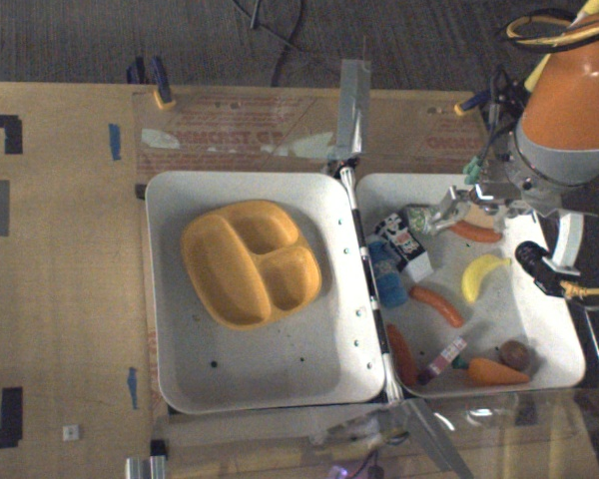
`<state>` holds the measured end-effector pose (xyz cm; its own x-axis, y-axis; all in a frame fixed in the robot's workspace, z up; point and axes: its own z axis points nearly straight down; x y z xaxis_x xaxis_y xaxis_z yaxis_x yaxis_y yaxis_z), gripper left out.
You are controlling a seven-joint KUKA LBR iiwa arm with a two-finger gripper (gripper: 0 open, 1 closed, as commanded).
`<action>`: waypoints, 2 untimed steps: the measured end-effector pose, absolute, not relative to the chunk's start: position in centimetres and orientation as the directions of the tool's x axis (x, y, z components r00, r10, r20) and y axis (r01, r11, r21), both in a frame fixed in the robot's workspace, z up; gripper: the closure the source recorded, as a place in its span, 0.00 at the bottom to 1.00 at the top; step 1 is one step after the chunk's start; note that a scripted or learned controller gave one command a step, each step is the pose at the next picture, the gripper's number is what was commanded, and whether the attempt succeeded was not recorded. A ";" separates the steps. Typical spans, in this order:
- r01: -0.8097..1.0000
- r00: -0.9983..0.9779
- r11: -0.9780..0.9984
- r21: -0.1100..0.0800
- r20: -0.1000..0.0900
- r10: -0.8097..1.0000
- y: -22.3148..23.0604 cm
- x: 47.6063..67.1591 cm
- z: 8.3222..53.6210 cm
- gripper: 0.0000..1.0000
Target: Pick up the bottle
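Note:
The bottle (pixel 445 355) is small and lies on its side near the front of the right bin (pixel 551 312); it has a pale body and a pink-purple end. It rests between a red-orange vegetable (pixel 400 353) and a carrot (pixel 497 371). My gripper (pixel 467 206) hangs over the back of the right bin, beside a small sausage (pixel 476 233) and a green item (pixel 416 218). It is well away from the bottle, with nothing seen in its grasp.
The right bin also holds a black-and-white carton (pixel 401 239), a blue object (pixel 385 279), an orange sausage (pixel 437 305), a yellow banana (pixel 483 275) and a brown ball (pixel 516 352). A yellow divided plate (pixel 250 262) lies in the left bin (pixel 270 367).

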<state>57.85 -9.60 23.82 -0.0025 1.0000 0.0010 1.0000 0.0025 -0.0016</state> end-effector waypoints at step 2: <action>0.971 0.240 -0.240 -0.006 0.000 0.971 -10.4 60.1 9.2 0.00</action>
<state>60.08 -10.40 9.23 0.2402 0.9707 -0.0003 0.9707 -0.2402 -0.0056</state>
